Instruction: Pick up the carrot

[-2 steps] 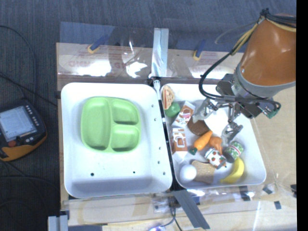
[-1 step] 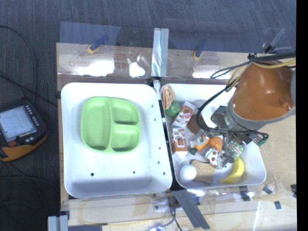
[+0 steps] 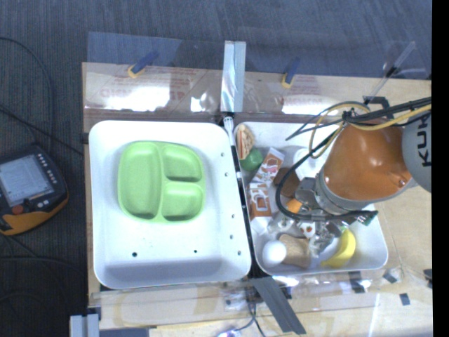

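The green plate (image 3: 161,181) is sitting apart in the left bin (image 3: 105,258). In the right bin (image 3: 375,255), what is looking like the carrot (image 3: 293,206) is lying just left of the gripper (image 3: 313,228). The wrist is hiding the claw, so I cannot tell whether it is open or closed, and it should be centring over the carrot, clear of the banana (image 3: 342,248).

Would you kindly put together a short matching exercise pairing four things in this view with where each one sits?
Things:
1. green divided plate
2. banana
3. white egg
4. handheld controller

Places:
A. on the dark floor, left of the bench
B. front right of the right bin, by the arm's wrist
C. in the left bin
D. front left of the right bin

Pairs: 1-C, 2-B, 3-D, 4-A
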{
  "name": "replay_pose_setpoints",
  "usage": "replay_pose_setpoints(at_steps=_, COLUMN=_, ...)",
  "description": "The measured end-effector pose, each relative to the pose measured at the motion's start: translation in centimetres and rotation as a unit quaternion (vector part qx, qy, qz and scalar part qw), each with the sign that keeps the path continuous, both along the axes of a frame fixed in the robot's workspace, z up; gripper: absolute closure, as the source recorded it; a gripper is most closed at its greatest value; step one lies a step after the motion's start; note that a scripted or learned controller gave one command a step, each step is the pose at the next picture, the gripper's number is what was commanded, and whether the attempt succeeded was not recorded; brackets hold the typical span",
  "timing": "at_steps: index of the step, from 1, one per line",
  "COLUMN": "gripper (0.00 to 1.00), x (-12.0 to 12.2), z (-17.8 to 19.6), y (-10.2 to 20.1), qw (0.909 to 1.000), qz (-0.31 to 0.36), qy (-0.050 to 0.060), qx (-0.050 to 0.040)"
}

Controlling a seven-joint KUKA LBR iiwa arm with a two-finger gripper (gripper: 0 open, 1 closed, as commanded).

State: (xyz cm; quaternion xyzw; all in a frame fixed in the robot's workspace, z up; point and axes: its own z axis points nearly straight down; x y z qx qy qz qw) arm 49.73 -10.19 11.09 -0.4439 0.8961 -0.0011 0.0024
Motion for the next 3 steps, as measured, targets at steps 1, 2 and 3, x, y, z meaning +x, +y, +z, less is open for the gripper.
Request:
replay_pose_setpoints(at_steps=1, gripper=0.00, x=4.1, z=-1.8, y=-0.7, qw=0.9998, qz=-0.022, qy=0.000, qx=-0.0020)
replay_pose_setpoints(at_steps=2, gripper=1.00, x=4.6, z=-0.6, y=-0.6, qw=0.9997, qz=-0.021, qy=-0.008, qx=-0.0018)
replay_pose_setpoints(at_steps=3, gripper=1.00, x=0.0, z=16.7, y=-5.9, qw=0.9997, qz=0.024, qy=-0.003, qx=-0.0012)
